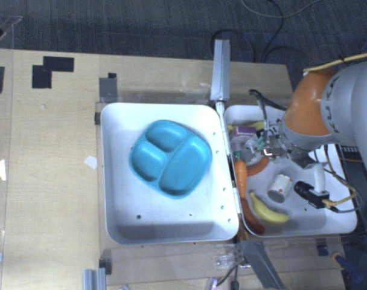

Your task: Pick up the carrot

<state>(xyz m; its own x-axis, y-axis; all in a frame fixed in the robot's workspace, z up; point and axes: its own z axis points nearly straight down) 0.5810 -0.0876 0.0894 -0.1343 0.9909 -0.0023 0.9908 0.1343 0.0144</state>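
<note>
The hand (263, 152) hangs low over the far left part of the right shallow white bin (346, 222), amid a tangle of small parts and wires. From this slant I cannot tell whether it is apart or together, nor can I make out what it touches. The grey arm with the orange band (308, 104) reaches in from the right and covers the far right corner of that bin.

The long orange carrot (240, 179) lies along the left wall of the right bin, left of the hand and nearer than it, and looks apart from it. Between the carrot and the hand sits a small red-orange piece (258, 166), just beside the hand. Its far side is covered and its shape is too unclear to name. At the carrot's near end lies a dark red oblong thing (252, 218), partly hidden beneath a curved yellow banana (269, 211) in the near left part of the bin. A small white cylinder (279, 188) lies tilted just beyond the banana, right of the carrot. In the far left corner is a purple and yellow-green packet (246, 128), partly hidden behind the hand's parts.

The left shallow white bin (117, 222) holds a blue divided plastic plate (170, 157) near its middle. Both bins rest on a pale wooden worktop (51, 180).
</note>
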